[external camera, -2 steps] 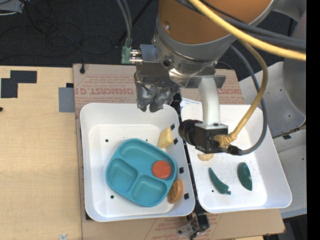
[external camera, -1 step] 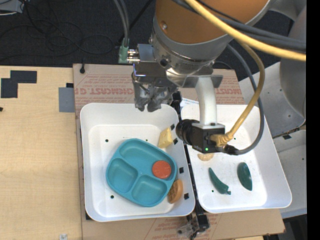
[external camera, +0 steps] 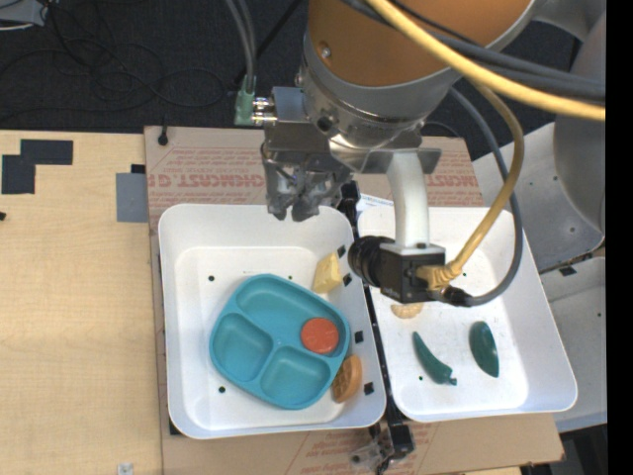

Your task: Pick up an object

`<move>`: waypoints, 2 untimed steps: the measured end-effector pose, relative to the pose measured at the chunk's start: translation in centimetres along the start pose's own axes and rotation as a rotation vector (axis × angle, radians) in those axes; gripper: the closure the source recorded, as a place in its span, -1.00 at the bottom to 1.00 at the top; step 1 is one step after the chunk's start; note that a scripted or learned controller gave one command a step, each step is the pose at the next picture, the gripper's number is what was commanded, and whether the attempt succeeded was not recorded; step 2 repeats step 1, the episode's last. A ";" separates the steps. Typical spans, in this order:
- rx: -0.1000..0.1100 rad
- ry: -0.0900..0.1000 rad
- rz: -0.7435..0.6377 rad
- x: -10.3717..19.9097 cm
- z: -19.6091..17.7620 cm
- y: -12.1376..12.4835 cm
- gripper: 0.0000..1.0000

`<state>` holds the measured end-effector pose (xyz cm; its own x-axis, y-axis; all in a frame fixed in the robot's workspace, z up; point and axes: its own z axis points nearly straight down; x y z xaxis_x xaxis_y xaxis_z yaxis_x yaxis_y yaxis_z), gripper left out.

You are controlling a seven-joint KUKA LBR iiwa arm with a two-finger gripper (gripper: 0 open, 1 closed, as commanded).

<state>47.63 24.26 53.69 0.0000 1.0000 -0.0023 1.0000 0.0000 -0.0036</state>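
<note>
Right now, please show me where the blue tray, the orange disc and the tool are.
blue tray [external camera: 237, 349]: camera view, left compartment floor.
orange disc [external camera: 319, 335]: camera view, its top face.
tool [external camera: 297, 206]: camera view, between fingertips.

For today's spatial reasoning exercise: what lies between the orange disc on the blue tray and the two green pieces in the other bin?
In the camera view, between the orange disc and the green pieces lie the brown pastry beside the tray and the bins' adjoining walls.

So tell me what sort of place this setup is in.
Probably a robotics lab test bench, not a kitchen. A grey and orange arm trailing cables hangs over two white bins on a plywood bench. The contents look like toy food: a blue divided tray and green pieces.
</note>
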 end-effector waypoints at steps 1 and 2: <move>0.000 0.000 0.000 0.0 0.0 0.0 1.00; 0.000 0.000 0.000 0.0 0.0 0.0 1.00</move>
